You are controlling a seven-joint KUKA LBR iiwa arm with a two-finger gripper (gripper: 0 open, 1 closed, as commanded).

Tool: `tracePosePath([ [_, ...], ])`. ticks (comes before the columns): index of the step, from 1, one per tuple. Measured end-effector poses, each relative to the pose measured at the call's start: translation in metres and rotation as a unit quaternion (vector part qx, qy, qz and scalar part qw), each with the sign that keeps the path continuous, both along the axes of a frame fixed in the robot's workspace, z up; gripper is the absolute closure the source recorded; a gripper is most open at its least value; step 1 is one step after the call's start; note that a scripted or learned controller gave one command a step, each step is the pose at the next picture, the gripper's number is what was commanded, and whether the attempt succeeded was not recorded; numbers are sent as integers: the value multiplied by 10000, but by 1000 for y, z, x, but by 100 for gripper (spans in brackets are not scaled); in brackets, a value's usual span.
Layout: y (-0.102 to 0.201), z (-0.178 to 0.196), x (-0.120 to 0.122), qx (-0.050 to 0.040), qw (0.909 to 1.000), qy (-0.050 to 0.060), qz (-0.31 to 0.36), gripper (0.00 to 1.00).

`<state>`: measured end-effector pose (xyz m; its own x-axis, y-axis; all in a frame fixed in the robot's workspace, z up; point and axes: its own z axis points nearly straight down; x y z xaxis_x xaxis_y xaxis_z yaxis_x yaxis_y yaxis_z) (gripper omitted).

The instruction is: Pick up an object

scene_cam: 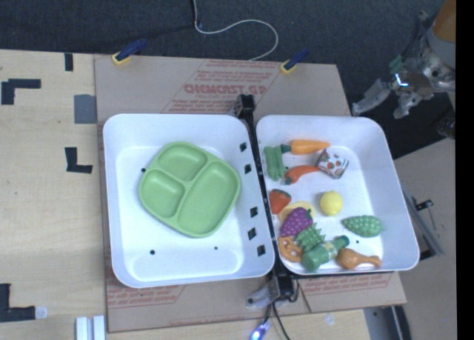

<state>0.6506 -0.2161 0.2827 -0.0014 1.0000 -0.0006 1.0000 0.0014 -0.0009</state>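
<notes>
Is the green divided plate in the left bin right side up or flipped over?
Right side up. The green divided plate lies flat in the left bin with its three hollow compartments facing the camera and nothing in them.

We see a green divided plate [190, 189] in the left bin [118, 205], toy foods crowding the right bin [385, 183], and the gripper [396, 94], perhaps open, off its upper-right corner.

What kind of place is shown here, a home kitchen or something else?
Probably a robot test bench in a laboratory, not a kitchen: two shallow white plastic bins clamped on cardboard, small plastic toy foods beside a green divided plate, and a grey robot arm's gripper at the right.
</notes>
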Motion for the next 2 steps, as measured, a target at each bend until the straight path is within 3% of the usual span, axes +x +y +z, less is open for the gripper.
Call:
tracePosePath([
  [1,38,-185,-56,32,10000,85,-3,0],
  [2,112,-160,-95,-13,10000,-20,5,0],
])
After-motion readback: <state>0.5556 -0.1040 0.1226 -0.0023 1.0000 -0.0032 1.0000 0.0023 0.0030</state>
